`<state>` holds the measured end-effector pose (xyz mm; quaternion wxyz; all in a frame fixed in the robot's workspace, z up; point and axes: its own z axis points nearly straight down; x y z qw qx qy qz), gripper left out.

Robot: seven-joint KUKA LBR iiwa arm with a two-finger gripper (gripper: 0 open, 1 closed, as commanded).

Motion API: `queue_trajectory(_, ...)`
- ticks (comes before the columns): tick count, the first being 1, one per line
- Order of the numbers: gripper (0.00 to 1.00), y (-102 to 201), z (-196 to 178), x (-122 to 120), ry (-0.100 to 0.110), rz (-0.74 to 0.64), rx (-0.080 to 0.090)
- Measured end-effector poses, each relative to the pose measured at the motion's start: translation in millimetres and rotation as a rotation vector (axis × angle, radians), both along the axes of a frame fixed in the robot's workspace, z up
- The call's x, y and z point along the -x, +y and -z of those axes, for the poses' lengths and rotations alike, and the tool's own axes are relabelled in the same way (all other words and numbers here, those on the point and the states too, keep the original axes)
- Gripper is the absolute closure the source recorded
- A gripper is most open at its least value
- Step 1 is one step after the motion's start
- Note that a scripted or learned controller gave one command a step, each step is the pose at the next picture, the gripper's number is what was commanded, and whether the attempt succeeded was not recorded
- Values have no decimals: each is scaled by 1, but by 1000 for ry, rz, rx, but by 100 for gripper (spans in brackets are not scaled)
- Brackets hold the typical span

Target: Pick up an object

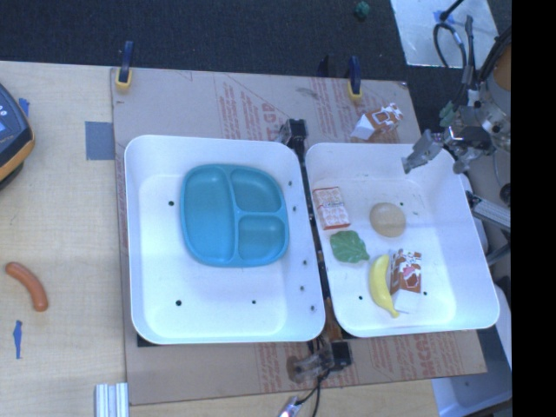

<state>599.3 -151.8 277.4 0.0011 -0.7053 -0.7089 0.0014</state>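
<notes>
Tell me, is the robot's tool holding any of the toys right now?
No, nothing is held. The tool hangs above the far right corner of the right bin, apart from the banana and the other things lying there.

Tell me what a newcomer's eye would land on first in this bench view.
The blue divided plate stands out first, lying alone in the left bin. Next come the small things clustered in the right bin: a yellow banana beside a red-and-white packet, a green leafy piece, a beige round thing and a small red-printed card. The gripper hangs at that bin's upper right corner, apart from all of them.
</notes>
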Motion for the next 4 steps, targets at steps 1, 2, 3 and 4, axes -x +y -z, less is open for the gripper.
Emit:
queue_trajectory(1, 0, -20, 103, 61, 2, 1, 0)
queue_trajectory(2, 0, 41, 169, 82, -20, -1, 6)
queue_trajectory(3, 0, 22, 185, 14, -2, 2, 0)
queue_trajectory(4, 0, 5, 186, 108, 1, 1, -1)
